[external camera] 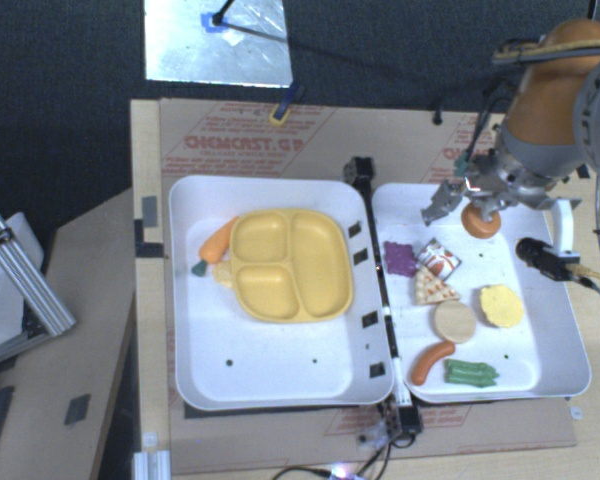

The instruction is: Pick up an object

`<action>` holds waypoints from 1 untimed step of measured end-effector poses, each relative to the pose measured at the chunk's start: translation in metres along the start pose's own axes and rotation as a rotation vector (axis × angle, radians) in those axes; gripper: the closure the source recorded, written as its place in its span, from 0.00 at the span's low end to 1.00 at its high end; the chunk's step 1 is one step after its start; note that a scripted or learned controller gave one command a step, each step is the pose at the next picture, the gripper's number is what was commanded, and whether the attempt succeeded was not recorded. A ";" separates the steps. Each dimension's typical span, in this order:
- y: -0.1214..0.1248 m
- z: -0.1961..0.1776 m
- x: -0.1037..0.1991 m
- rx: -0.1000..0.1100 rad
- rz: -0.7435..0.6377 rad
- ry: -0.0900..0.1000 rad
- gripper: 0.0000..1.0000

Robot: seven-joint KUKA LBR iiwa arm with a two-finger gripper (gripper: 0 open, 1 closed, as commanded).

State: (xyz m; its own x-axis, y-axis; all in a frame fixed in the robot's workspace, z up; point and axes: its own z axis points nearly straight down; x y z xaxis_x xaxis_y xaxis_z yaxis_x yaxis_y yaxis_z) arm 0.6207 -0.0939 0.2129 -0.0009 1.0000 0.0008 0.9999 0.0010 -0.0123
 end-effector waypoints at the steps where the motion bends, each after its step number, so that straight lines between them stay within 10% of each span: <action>1: 0.002 -0.008 0.000 -0.014 -0.002 -0.001 0.00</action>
State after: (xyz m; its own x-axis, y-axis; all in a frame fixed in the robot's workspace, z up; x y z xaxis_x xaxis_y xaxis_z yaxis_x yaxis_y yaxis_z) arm 0.6232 -0.0938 0.2213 -0.0029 1.0000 -0.0003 1.0000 0.0029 0.0014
